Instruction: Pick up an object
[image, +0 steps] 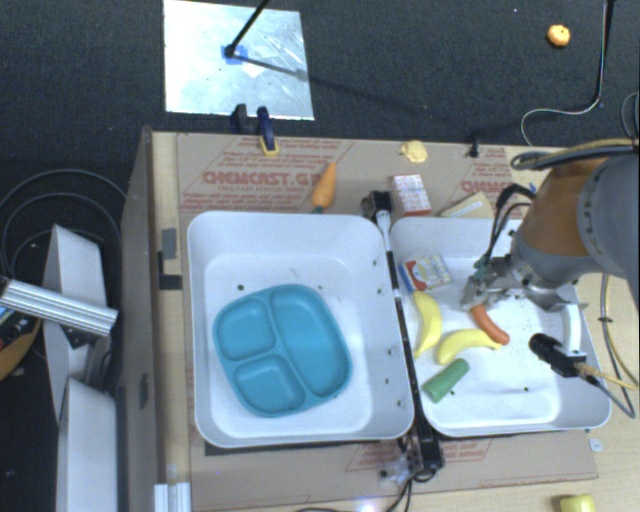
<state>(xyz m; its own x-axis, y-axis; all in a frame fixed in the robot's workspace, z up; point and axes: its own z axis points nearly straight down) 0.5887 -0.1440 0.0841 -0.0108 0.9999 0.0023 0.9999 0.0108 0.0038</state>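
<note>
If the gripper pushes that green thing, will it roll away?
Probably a little. The green thing looks round-sided like a cylinder, so it may roll sideways, though the yellow banana lies just above it and could stop it. It looks small, so likely light.

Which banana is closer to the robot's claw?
The lower banana, the one lying sideways just under the orange sausage. It sits closer to the gripper than the other banana, which lies along the right bin's left side.
</note>
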